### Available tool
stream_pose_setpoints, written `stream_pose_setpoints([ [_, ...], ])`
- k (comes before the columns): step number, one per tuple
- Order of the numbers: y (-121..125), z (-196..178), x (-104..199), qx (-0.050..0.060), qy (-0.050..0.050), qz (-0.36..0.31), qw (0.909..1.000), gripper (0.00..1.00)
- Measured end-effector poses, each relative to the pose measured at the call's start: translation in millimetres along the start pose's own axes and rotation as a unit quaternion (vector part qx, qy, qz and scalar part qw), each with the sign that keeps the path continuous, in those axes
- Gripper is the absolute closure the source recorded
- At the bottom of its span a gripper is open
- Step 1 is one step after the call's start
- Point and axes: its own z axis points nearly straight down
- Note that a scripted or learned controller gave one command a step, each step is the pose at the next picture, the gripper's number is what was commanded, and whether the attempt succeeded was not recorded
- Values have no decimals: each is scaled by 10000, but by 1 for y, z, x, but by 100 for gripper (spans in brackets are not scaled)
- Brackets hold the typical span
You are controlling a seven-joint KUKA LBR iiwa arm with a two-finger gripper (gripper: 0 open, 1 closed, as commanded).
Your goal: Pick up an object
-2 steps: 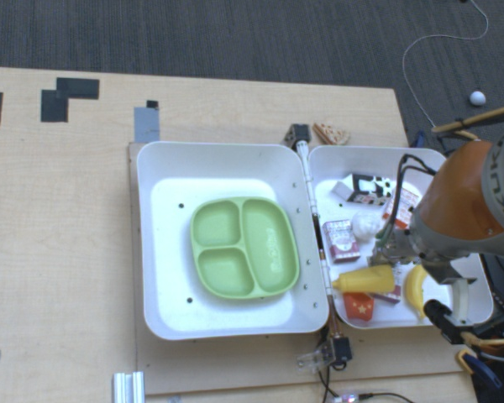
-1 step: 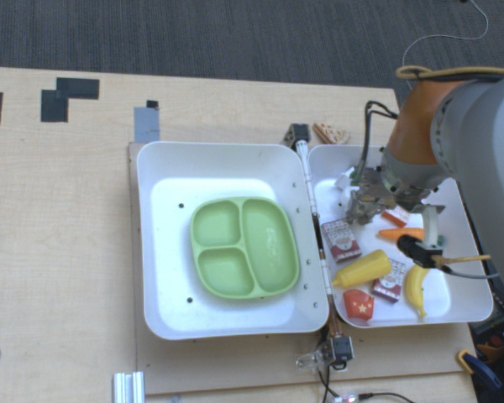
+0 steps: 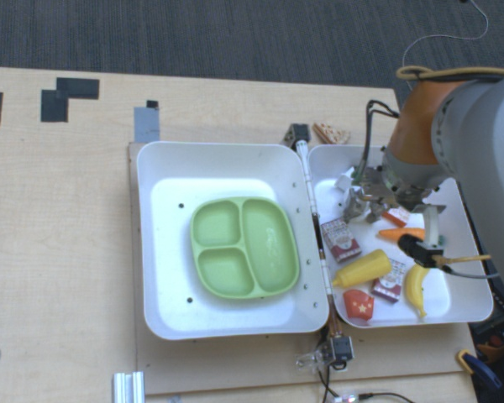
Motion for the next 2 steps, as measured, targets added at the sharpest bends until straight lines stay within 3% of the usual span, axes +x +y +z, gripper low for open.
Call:
stream_pose_setpoints([
  [1,11,-12,6,-271,-18,-47,9996,100],
  [2,-66,-94,38,-233,-9,-30,9997,100],
])
